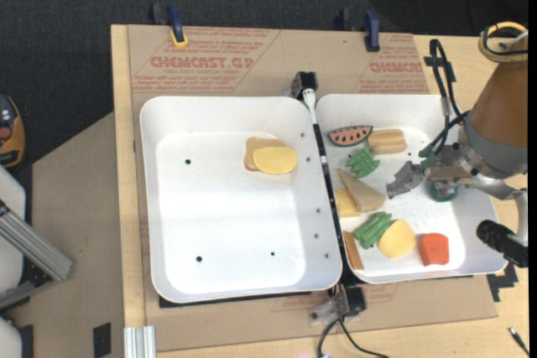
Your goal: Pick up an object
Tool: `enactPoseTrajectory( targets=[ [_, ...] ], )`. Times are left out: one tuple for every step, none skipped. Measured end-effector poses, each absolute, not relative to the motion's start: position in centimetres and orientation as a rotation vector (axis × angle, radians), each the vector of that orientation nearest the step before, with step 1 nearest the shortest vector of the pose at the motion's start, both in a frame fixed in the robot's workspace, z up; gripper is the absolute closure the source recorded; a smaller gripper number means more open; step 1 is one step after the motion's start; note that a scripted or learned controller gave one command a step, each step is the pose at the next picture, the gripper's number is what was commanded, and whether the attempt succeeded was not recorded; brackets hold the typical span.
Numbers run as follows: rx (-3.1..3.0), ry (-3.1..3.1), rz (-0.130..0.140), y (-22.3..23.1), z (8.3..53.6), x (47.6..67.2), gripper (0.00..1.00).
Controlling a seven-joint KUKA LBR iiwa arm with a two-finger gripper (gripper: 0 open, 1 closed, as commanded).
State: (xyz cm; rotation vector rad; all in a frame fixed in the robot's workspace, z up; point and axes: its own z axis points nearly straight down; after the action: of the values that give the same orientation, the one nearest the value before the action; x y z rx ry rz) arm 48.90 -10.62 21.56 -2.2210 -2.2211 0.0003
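The arm (502, 117) reaches in from the right, its orange band above the grey wrist, and its gripper (406, 179) hangs low over the right bin (417, 106), pointing leftward. The jaws stand a little apart with nothing between them; their dark tips sit just right of the tan wedge (362, 193) without clearly touching it.

The right bin holds a crowd of toy food. Along its upper part lie a watermelon slice (350, 135) and, just to its right, a small bread roll (387, 141). Below them is a leafy green piece (363, 162). The tan wedge lies near the bin's left wall, with a yellow piece (345, 204) tucked against its lower left side. Lower down, a green pod-like vegetable (372, 227) touches a yellow lemon-like fruit (397, 240), and an orange-red block (434, 249) sits just to the right of that fruit. A thin brown strip (351, 250) lies along the left wall near the bottom corner.

The left bin (176, 117) holds a yellow oval disc (275, 160) resting partly on a tan piece (255, 153), near the upper right of its floor.

Both bins sit side by side on a brown board (210, 54) on the counter, held by blue clamps (175, 23) at the far edge.
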Motion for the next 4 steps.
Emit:
enactPoseTrajectory(
  targets=[
    [-2.218, -2.228, -0.003, -8.2, 19.3, 54.5, 0.00],
    [-2.218, -2.216, 0.008, -10.4, 10.1, 57.6, 0.00],
    [-2.219, -2.220, 0.005, -11.0, 10.1, 63.8, 0.00],
    [-2.206, -2.212, 0.025, -12.5, 8.0, 66.2, 0.00]
  ],
)
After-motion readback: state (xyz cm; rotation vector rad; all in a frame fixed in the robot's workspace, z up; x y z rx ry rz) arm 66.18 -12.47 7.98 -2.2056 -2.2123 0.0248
